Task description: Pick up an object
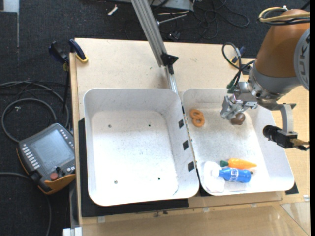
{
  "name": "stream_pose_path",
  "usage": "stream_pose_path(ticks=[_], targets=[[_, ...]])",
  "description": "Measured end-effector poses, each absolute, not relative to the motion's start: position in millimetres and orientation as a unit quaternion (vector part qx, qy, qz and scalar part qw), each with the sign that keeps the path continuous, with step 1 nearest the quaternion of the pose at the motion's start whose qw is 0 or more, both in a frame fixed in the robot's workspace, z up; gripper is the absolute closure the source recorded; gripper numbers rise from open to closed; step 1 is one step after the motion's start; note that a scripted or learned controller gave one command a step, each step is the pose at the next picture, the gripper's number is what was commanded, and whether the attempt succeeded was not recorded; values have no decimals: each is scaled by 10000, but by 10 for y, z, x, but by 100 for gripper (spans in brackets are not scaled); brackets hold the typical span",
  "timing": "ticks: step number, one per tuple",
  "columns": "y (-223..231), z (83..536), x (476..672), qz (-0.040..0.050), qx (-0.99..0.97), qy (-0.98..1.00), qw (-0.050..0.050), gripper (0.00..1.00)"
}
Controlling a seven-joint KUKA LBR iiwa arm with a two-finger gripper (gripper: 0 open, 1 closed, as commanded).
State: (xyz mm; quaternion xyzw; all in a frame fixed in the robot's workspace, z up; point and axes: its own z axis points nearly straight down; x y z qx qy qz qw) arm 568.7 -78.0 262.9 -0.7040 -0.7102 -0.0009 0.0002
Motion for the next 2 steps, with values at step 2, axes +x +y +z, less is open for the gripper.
stream_pose_path(ticks=[2], targets=[[339, 2652, 5877, -11, -7043, -7099, 0, 100]])
